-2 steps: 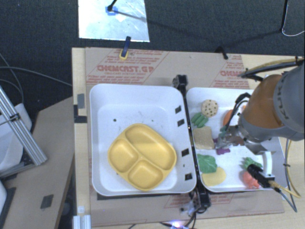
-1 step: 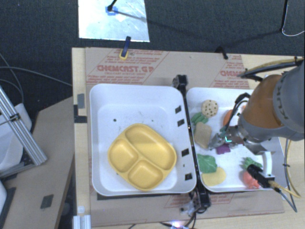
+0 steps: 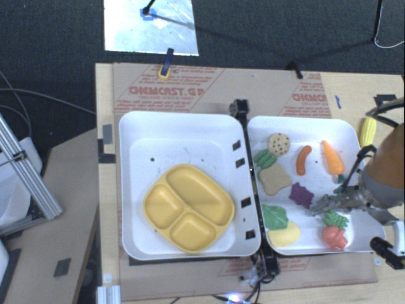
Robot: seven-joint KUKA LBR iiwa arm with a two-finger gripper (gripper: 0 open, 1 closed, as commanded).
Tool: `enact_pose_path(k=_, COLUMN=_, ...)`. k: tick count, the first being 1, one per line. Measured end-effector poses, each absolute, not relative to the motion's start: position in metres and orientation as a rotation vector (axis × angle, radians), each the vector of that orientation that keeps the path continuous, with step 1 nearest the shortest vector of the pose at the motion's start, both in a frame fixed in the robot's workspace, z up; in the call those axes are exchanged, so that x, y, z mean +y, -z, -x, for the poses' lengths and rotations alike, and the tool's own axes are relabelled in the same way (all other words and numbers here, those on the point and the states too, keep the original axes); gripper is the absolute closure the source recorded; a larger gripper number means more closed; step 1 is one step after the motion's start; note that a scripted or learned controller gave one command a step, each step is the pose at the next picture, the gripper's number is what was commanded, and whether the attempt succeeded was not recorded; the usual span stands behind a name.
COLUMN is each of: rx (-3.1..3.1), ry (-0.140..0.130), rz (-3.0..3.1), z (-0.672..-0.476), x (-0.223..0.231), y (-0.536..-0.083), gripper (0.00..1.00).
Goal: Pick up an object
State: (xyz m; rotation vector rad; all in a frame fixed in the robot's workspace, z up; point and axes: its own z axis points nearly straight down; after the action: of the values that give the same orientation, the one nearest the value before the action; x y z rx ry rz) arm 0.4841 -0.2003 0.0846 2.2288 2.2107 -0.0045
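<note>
The gripper [image 3: 323,204] hung low over the right bin [image 3: 354,130], its dark fingers [image 3: 318,206] slightly parted and pointing left, with nothing seen between them. The tips lay between the purple grapes [image 3: 301,195] and the green leafy piece [image 3: 335,219] (just beside both). A tomato [image 3: 333,235] sat below, a carrot [image 3: 331,158] above.

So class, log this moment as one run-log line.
arm: over right bin | gripper: between purple grapes and broccoli | yellow tray: left bin
</note>
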Motion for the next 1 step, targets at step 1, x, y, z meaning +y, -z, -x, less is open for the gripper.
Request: enact_pose_path(k=1, rx=2.236, ry=-0.010, rz=-2.203, z=-0.5521, x=-0.0797, y=-0.0847, gripper=0.00)
